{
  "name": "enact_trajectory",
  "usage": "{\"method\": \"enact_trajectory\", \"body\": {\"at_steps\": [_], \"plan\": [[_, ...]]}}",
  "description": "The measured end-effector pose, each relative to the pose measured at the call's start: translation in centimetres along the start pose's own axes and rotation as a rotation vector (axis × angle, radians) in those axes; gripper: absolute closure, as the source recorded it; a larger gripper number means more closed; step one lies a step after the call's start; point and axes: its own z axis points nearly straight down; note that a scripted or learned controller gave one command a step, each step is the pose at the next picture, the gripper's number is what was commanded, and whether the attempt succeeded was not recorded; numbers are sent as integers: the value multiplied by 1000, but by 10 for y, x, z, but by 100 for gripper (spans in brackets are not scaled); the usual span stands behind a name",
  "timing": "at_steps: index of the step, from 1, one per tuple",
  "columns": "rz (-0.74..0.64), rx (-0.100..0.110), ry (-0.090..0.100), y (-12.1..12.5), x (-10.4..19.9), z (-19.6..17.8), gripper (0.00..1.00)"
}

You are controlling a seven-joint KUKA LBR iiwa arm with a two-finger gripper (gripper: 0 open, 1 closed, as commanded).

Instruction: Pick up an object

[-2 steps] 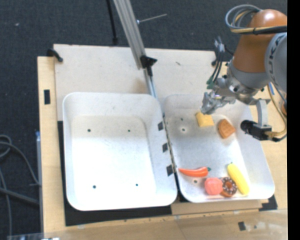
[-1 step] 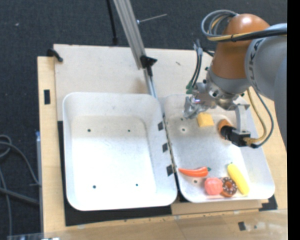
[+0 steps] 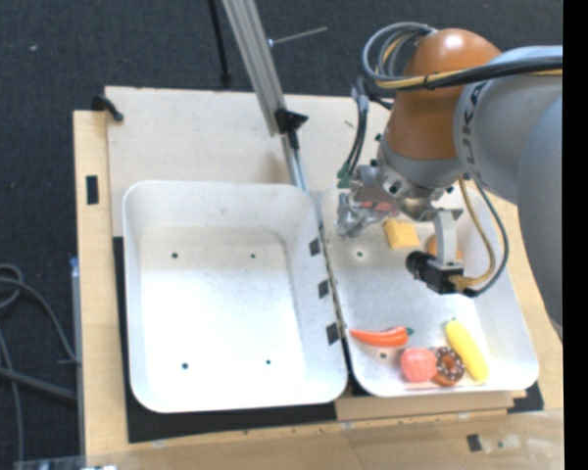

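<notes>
The right bin (image 3: 490, 311) holds several toy foods. A yellow block (image 3: 402, 234) lies near its back, an orange piece (image 3: 449, 256) to its right is partly hidden by cables. Along the front edge lie a red chili pepper (image 3: 379, 337), a pink round fruit (image 3: 418, 364), a small dark brown piece (image 3: 449, 365) and a yellow corn-like piece (image 3: 465, 350). My gripper (image 3: 351, 215) hangs over the back left corner of the right bin, just left of the yellow block. Nothing shows between its fingers.
The left bin (image 3: 137, 262) sits beside the right one, sharing a middle wall (image 3: 328, 282). A slanted metal rail (image 3: 265, 76) rises behind the bins. My arm's orange band (image 3: 436, 96) and grey body cover the right bin's back right corner.
</notes>
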Motion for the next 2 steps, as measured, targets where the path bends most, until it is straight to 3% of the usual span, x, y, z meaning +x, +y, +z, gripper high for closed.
{"method": "enact_trajectory", "body": {"at_steps": [2], "plan": [[-1, 0, 0, -9, 102, -14, 100]]}}
